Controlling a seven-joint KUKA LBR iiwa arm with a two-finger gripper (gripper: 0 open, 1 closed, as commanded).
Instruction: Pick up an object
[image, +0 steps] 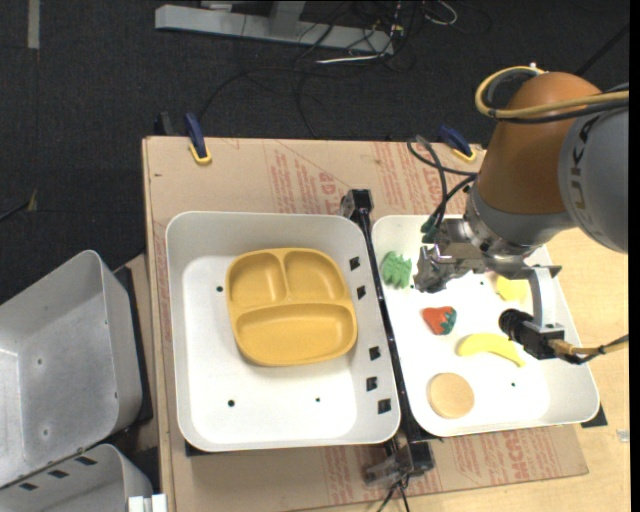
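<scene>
Dark carpet floor (90, 90), cables (350, 45) at top; cardboard-topped bench (270, 170); grey plastic tub (55, 360) at left.

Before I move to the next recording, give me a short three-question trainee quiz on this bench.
1. True or false: the yellow divided plate lies in the left bin.
2. Which toy sits nearest the claw: (a) green toy, (b) banana, (c) round cookie?
3. Fill in: the strawberry lies in the ____ bin.

Key: 1 true; 2 a; 3 right.
</scene>
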